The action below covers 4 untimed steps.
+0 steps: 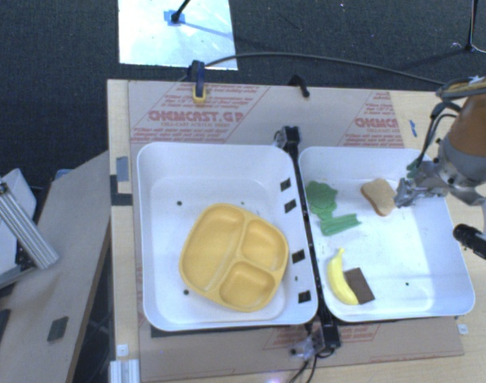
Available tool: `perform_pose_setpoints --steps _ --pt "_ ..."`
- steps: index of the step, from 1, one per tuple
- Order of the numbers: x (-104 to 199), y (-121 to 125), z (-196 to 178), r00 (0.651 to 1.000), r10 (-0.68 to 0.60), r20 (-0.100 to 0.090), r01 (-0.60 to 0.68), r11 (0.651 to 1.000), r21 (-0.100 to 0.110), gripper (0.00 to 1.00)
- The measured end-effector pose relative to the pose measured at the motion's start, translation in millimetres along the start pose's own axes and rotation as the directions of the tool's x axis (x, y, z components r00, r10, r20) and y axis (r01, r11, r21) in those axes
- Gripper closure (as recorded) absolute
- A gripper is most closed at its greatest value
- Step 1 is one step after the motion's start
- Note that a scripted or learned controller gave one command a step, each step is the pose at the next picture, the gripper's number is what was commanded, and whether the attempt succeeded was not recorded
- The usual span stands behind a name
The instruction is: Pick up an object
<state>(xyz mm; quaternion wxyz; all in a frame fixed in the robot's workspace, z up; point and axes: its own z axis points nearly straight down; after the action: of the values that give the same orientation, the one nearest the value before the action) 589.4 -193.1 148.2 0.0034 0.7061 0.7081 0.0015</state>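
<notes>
Dark carpet surrounds the tabletop (227, 106) with two white bins. Left bin (159, 214) holds a yellow tray (235, 255). Right bin (442, 270) holds bread (377, 195), green pieces (326, 207), a banana (340, 278) and a brown block (359, 286). Pincer (408, 191) sits just beside the bread; its opening cannot be told.

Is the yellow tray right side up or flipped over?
Right side up. The yellow tray in the left bin shows three hollow compartments facing up.
</notes>
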Motion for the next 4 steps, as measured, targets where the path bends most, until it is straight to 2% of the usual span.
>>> perform_pose_setpoints --steps 1,2,3,4 --pt "3.7 11.5 -52.8 1.0 -0.003 -0.001 0.003 1.0 0.0 1.0" --pt "3.4 12.8 -68.4 1.0 -0.003 -0.001 0.003 1.0 0.002 1.0" --pt "50.3 11.3 -65.7 1.0 -0.005 -0.003 0.005 1.0 0.006 1.0" --pt "106.5 25.7 -62.1 1.0 -0.005 -0.003 0.005 1.0 0.004 1.0"
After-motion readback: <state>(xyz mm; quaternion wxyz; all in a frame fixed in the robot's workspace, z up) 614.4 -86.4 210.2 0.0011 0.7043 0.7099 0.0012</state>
